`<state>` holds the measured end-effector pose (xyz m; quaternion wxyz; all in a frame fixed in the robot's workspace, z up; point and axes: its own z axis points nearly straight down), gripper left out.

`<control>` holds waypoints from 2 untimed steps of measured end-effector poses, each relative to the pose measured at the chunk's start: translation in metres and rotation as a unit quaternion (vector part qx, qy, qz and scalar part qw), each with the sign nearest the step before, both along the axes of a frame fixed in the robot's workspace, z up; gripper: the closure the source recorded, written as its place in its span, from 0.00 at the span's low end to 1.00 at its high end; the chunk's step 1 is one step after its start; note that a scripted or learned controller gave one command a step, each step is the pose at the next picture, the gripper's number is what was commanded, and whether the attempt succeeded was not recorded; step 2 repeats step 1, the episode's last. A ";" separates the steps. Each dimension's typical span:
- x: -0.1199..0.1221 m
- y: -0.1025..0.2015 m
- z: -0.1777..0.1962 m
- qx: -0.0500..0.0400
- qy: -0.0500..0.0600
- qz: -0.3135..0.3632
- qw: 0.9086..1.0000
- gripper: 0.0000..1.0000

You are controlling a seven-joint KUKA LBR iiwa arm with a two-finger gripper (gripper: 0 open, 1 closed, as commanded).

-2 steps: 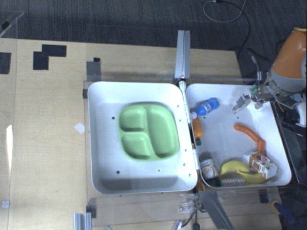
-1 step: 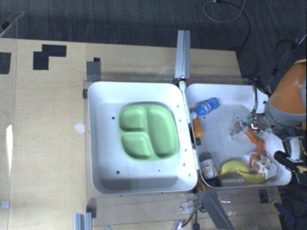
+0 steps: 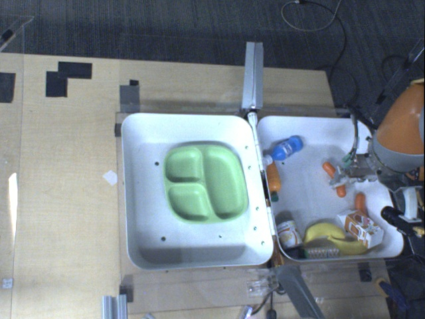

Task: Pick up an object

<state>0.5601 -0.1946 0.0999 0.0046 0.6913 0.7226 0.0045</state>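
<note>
Two white bins can be counted, the left bin (image 3: 133, 198) and the right bin (image 3: 312, 128). One green divided plate (image 3: 204, 181), one blue bottle (image 3: 287, 147), one banana (image 3: 332, 236), one small carton (image 3: 363, 228) and one little jar (image 3: 287, 232) are seen. Roughly four orange carrot-like pieces (image 3: 273, 178) get tallied, though the small ones are hard to tell apart.

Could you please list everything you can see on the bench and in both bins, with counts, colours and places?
bench: one, pale wood.
left bin: one, white.
divided plate: one, green, middle of left bin.
right bin: one, white.
bottle: one, blue, far left of right bin.
orange stick: one, against right bin's left wall.
carrots: three small, orange, right bin's centre-right.
banana: one, yellow, near edge of right bin.
small carton: one, white and orange, near right corner.
small jar: one, near left corner.
arm: one, grey and orange, right.
tool: over right bin, by the carrots.
</note>
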 end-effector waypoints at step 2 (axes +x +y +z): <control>0.036 0.033 0.130 0.000 0.005 -0.067 0.998 1.00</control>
